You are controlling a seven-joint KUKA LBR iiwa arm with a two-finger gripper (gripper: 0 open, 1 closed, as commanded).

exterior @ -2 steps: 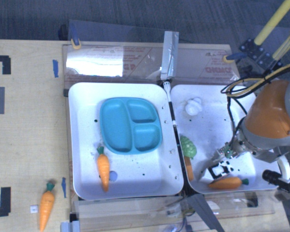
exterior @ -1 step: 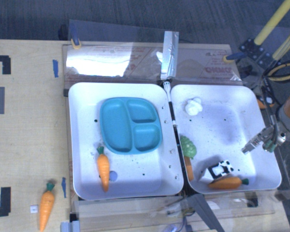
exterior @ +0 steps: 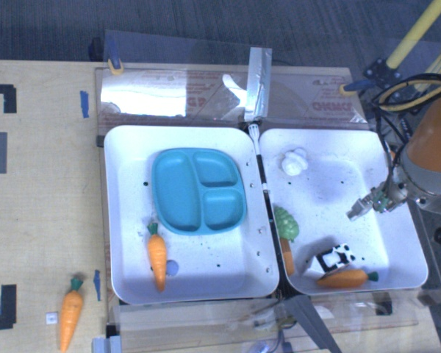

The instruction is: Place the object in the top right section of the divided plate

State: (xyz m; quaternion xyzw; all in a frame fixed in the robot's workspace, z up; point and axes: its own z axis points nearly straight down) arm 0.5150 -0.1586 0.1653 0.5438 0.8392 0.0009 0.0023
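A blue divided plate (exterior: 178, 193) lies in the left bin (exterior: 125, 197), with one large section on the left and two smaller ones on the right. The top right section (exterior: 214, 169) holds nothing. My gripper (exterior: 361, 207) hangs over the right side of the right bin (exterior: 397, 160), its tip pointing left above bare bin floor. In that bin lie a white lump (exterior: 294, 162) at the back, a green leafy toy (exterior: 285, 223) by the left wall, and a black-and-white toy (exterior: 334, 257) just behind an orange carrot (exterior: 345, 278) at the front.
An orange carrot (exterior: 156, 254) lies in the left bin in front of the plate. Another carrot (exterior: 71, 311) rests on the wooden bench outside the bins, front left. A metal divider post (exterior: 257, 83) stands behind the two bins.
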